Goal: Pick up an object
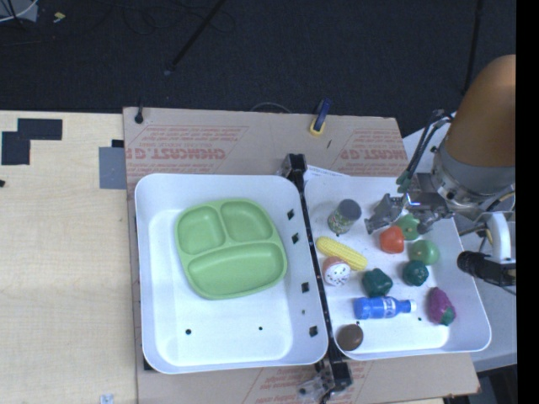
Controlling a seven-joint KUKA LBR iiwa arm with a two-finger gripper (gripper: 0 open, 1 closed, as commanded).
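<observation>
You see the gripper (402, 213) at the right of the frame, low over the right bin (472, 343), its jaws spread apart with nothing between them. Just below it lie an orange-red ball (391, 241) and a light green ball (424, 252). Nearby are a grey can (344, 215), a corn cob (341, 252), a blue bottle (381, 308) and a purple toy (438, 305). A green divided plate (232, 247) sits in the left bin (160, 326).

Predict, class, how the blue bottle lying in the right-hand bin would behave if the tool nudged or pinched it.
The blue bottle lies on its side and looks round, so a nudge would probably roll it. Its smooth, likely plastic body may slip from a pinch. It seems small and probably light.
</observation>
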